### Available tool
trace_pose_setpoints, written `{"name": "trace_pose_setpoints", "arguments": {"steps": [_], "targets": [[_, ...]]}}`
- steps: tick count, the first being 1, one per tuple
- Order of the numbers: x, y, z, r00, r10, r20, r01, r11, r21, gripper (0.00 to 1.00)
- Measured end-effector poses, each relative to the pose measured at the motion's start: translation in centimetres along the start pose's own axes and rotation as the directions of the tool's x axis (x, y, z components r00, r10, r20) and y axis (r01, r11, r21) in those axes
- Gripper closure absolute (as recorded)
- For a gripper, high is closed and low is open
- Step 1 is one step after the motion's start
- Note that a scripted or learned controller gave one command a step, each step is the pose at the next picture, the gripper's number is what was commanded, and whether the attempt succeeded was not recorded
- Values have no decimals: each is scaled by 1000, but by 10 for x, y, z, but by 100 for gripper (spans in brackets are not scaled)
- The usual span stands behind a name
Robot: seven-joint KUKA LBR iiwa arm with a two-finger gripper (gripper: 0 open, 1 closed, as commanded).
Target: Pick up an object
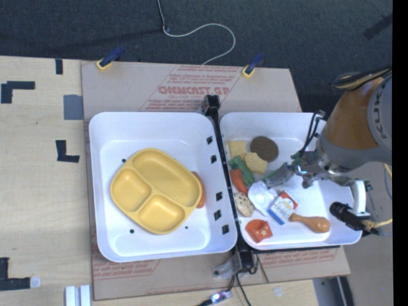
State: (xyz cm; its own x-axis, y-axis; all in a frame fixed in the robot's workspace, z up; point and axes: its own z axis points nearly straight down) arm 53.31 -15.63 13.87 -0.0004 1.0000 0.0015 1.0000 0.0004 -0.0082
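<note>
While the arm reaches in from the right over the right bin, the scene reads as follows.

Arm: grey with an orange band, bent over the right bin's right half.
Gripper: low over the middle of the right bin, pointing left toward the cluster of items; whether it is spread or pressed together cannot be told, and nothing is seen pinched in it.
Right bin: white, shallow, holding a cluster of small toy foods in its left and lower parts.
Brown disc: round, dark, near the bin's upper left, just above the gripper.
Yellow pieces: pale, beside the brown disc on its left and below it.
Carrot: orange with a green top, by the left wall.
White cup: just below the gripper tip, touching the carton.
Carton: small, white with red and blue, tilted, in the lower middle.
Drumstick: brown, lying right of the carton near the front wall.
Red piece: at the front, left of the drumstick.
Cookie: speckled, against the left wall below the carrot.
Left bin: white, touching the right bin.
Tray: yellow, three compartments, lying askew in the middle of the left bin.
Bench: wood-toned, with cardboard under both bins.
</note>
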Motion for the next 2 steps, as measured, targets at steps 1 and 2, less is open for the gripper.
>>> {"name": "trace_pose_setpoints", "arguments": {"steps": [1,2], "targets": [[1,0,53,1000,0,1,0,1000,-4,0],[1,0,40,1000,-1,1,1,1000,-6,100]]}}
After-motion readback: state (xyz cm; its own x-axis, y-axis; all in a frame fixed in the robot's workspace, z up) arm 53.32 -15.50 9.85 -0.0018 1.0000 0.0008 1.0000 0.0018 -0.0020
